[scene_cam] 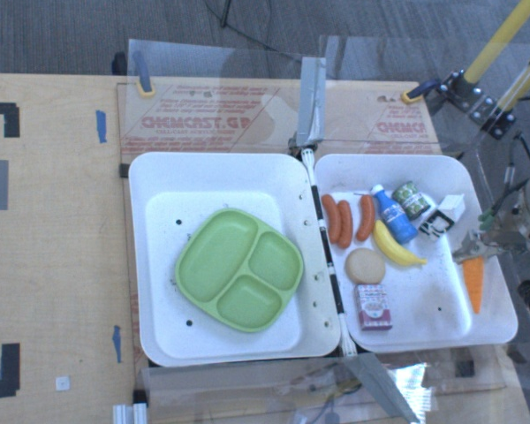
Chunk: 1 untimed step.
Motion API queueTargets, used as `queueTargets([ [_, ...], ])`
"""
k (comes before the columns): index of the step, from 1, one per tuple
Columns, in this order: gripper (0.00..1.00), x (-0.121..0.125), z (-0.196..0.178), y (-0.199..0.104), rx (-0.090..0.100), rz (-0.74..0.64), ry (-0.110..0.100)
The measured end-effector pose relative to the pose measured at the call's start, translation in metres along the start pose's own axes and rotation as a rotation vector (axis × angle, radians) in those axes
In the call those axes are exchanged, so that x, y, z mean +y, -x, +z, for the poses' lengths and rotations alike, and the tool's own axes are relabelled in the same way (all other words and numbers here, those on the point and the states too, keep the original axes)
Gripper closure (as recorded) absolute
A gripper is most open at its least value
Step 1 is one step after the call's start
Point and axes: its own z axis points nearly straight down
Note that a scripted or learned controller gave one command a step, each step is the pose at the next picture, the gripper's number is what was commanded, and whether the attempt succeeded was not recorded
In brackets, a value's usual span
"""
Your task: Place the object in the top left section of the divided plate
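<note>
You have open room above the green divided plate [239,269] in the left bin [150,237]. In the right bin [490,325], sausages [339,221], banana [397,247] and blue bottle [394,215] crowd together; its lower right floor lies bare.

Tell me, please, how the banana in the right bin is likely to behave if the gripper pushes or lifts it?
The banana is curved and smooth, so a push would probably pivot or rock it rather than slide it straight. Its glossy look suggests a stiff plastic toy, likely light and somewhat slippery. It lies against the blue bottle, so nudging it may shift that too.
</note>
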Motion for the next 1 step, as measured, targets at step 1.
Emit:
queueTargets([
  [1, 1.0, -0.0239, -0.0205, -0.0739, 0.002, -0.241, -0.004],
])
